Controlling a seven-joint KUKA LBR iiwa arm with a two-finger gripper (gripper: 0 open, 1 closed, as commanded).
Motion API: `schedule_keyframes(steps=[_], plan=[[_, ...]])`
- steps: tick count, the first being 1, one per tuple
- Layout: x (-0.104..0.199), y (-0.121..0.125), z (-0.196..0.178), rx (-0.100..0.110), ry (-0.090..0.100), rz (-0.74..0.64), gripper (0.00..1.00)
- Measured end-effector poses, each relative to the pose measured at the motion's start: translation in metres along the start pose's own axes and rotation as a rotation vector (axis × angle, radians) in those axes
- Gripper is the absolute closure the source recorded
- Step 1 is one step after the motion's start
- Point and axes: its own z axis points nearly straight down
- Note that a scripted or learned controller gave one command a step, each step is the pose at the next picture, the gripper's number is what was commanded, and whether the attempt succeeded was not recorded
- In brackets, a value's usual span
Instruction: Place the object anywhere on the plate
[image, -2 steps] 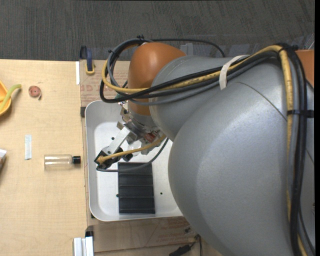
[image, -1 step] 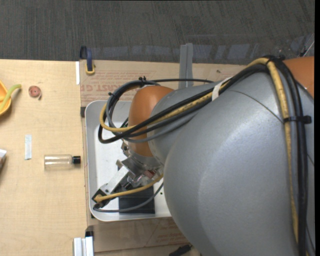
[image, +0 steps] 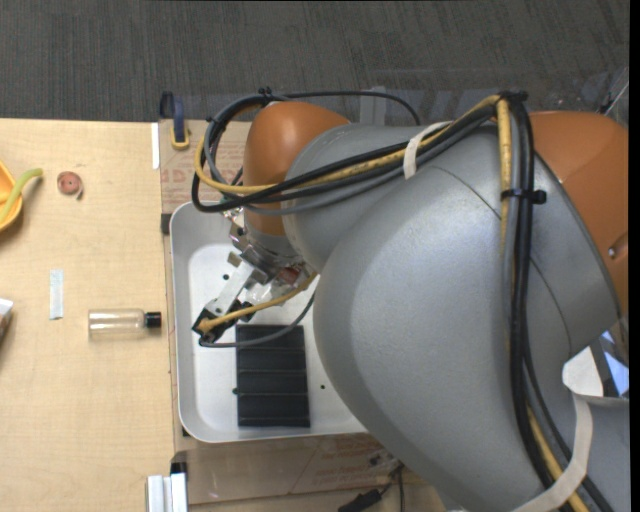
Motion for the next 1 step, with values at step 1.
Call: schedule_keyframes(steps=[1], plan=[[-0.057,-0.0693,0.028,-0.007,0.01,0.08,1.0]])
